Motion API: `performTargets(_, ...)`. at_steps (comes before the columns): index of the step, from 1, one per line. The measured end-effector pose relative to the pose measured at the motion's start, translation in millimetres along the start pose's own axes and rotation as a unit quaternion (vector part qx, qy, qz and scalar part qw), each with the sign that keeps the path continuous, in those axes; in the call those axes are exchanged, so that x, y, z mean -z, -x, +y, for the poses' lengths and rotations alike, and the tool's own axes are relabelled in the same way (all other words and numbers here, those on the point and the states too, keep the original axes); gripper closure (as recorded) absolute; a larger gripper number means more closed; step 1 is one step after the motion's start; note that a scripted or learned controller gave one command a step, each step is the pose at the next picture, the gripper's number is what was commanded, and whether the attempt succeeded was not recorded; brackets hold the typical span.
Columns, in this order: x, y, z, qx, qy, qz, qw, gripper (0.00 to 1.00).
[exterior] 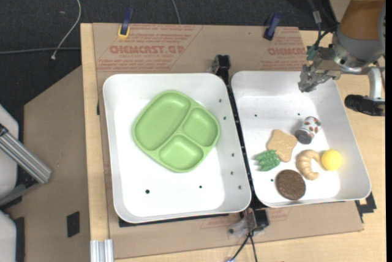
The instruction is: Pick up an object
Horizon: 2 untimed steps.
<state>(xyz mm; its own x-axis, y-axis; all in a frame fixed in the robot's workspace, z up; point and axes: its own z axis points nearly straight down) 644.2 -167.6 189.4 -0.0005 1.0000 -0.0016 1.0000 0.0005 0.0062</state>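
Above right bin (257, 95) far corner: fingers (309, 81) small, dark, blurred; open or closed, cannot tell; arm (361, 16) cut off.

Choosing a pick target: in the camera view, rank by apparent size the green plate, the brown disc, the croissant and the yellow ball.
1. green plate
2. brown disc and croissant, too alike to rank
3. yellow ball

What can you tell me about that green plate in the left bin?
The green plate is a matte, plastic-looking tray with rounded corners, divided by raised ridges into three compartments: one large and two smaller. Nothing lies in any of them. It rests flat, right way up, turned at an angle to the bin's sides, near the middle of the left bin. It touches only the bin floor; the food items lie in the other bin.
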Motion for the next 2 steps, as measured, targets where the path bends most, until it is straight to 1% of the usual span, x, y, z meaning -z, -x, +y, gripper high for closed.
performTargets(1,12.7,0.1,1.1,0.0,-0.001,0.0,1.0,1.0)
performTargets(2,9.6,-55.0,-15.9,0.002,-0.004,0.002,1.0,1.0)
